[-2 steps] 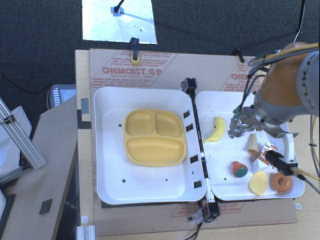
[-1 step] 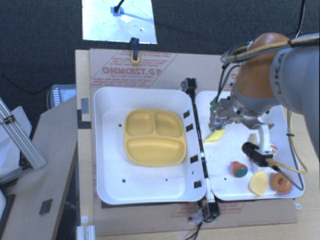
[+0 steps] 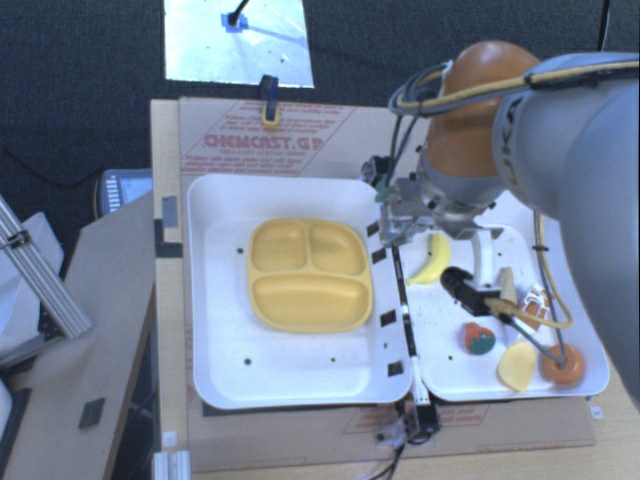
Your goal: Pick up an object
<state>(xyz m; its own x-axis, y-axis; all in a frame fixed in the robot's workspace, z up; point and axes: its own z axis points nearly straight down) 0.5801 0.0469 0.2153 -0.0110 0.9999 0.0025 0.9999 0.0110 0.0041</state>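
Closest to your lens is the grey arm (image 3: 580, 138), which overhangs the far side of the right bin (image 3: 440, 373) and masks much of its own gripper (image 3: 402, 226). You cannot tell whether that gripper is open or closed, and nothing shows in its grasp. It hangs over the shared rim of the two bins, just beside the banana (image 3: 433, 258), which I judge the likeliest pick.

Your main risk is that a descent from here lands on the rim, or clips the banana's curved end and rolls it aside. The red-and-teal piece (image 3: 478, 339), pale yellow slice (image 3: 517, 366) and orange ball (image 3: 563, 365) crowd the near corner, so a grab there could nudge a neighbour. The yellow divided plate (image 3: 307, 273) in the left bin (image 3: 215, 238) looks too broad to pinch except at an edge.

Both bins sit on printed cardboard (image 3: 260, 140), with dark carpet (image 3: 80, 68) beyond.
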